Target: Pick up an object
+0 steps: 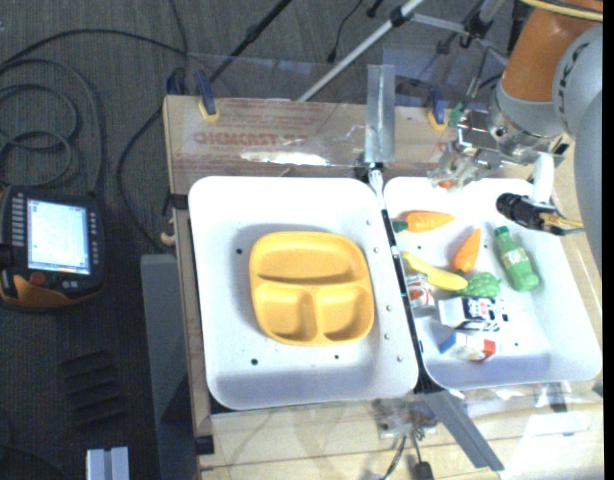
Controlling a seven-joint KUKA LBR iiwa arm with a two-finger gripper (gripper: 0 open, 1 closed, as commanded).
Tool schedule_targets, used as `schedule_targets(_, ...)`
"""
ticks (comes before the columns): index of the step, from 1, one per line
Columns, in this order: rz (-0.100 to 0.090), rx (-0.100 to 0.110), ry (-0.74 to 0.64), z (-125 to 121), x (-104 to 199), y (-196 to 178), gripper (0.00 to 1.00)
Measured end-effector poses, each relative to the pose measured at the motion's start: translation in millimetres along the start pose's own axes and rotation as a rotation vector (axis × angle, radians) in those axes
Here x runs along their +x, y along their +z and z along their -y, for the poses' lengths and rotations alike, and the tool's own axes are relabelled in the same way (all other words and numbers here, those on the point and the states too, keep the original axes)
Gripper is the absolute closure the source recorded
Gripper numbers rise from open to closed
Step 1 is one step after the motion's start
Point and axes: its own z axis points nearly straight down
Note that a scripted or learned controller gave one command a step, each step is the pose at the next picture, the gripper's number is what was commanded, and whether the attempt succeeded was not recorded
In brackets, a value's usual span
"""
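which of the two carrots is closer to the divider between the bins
The carrot lying crosswise near the right bin's far left corner, almost against the divider. The other carrot lies slanted farther right, beside the green bottle.

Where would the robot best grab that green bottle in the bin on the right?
Probably across the middle of its body, coming straight down from above. The green bottle lies on its side on the right bin floor, its long axis running roughly top to bottom in the view, so fingers closing across its narrow width should fit. Its right side has bare floor; the carrot lies to its left, a little apart.
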Motion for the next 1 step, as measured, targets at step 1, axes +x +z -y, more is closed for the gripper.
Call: schedule_targets(1,-0.001,0.001,-0.135,11.7,-8.1,24.1,1.00)
